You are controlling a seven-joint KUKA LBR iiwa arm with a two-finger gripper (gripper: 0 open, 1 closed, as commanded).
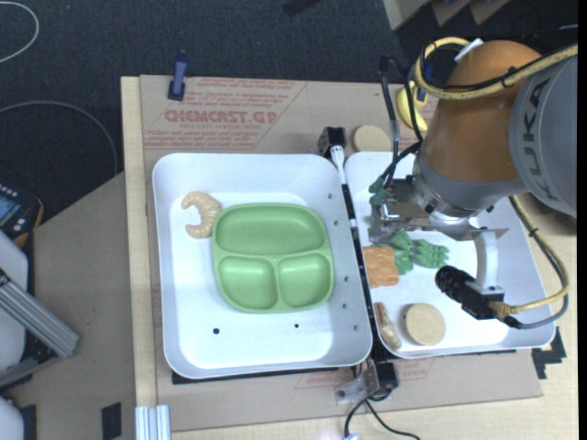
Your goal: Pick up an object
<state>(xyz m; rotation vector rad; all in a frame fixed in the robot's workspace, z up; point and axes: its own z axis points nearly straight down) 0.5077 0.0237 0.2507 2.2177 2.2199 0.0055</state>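
Take the green divided tray (272, 255) in the left bin (174, 273) as your landmark. Right of it, in the right bin (523, 324), your hand (393, 216) hangs over a green toy (417, 250); its state cannot be told. An orange piece (380, 266) lies beside that toy, a round cracker (425, 324) below it. A croissant (200, 213) touches the tray's upper-left corner.

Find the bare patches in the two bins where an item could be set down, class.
Free: left bin floor in front of the green divided plate, and its strip behind the plate, right of the croissant. Crowded: right bin, with arm, green toy, orange piece and round biscuit.
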